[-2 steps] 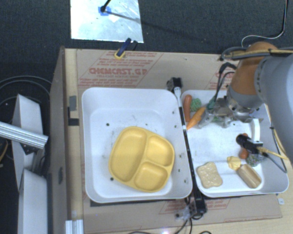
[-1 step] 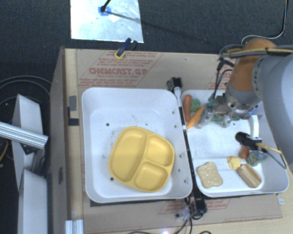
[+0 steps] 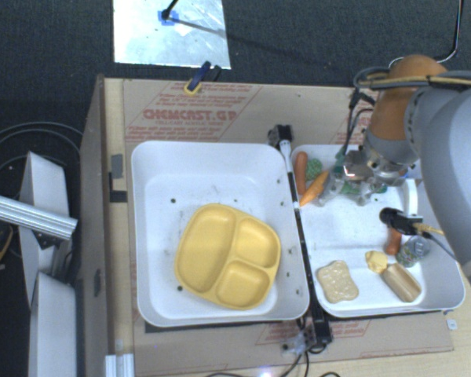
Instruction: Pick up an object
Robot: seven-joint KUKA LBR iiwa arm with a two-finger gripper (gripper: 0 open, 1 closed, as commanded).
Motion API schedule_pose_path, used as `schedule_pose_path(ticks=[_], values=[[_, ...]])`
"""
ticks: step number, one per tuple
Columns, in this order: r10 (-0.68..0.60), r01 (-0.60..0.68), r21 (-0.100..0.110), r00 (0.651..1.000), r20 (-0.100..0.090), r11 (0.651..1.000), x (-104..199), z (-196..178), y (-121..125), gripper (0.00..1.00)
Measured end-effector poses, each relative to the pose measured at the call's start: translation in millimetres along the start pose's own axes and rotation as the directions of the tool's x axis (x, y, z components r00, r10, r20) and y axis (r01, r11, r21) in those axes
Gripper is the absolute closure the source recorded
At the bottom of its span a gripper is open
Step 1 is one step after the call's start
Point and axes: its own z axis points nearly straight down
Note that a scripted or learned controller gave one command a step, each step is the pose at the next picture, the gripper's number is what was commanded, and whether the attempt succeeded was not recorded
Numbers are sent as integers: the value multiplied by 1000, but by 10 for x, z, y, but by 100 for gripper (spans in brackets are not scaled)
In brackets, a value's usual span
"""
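My gripper [image 3: 353, 185] hangs low over the back of the right bin [image 3: 447, 289]. Just to its left lies a slanted orange carrot [image 3: 314, 188], whose upper end reaches the gripper's side; whether they touch is unclear. A second carrot [image 3: 300, 167] lies along the bin's left wall, with a green leafy piece [image 3: 313, 166] beside it. Toward the bin's front lie a beige slice [image 3: 337, 281], a small yellow piece [image 3: 376, 260], a brown roll [image 3: 401, 282], a grey can [image 3: 413, 250] and a red-brown piece [image 3: 392, 243].
The left bin [image 3: 153, 210] holds a yellow divided plate [image 3: 228, 255]. The grey arm with its orange band [image 3: 400, 93] comes in from the right over the right bin's far corner. A cardboard sheet [image 3: 196, 112] lies behind the bins.
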Motion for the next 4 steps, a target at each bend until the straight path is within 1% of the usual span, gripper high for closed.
schedule_pose_path(ticks=[1, 2, 3, 4], values=[[-10, 10, -63, 1000, 0, 998, -37, -7, 115, 0], [-6, 7, -69, 1000, 12, 998, 214, -21, 115, 0], [-9, 9, -66, 1000, -1, 998, 86, -13, 120, 0], [-7, 7, -69, 1000, 8, 998, 144, -13, 117, 0]])
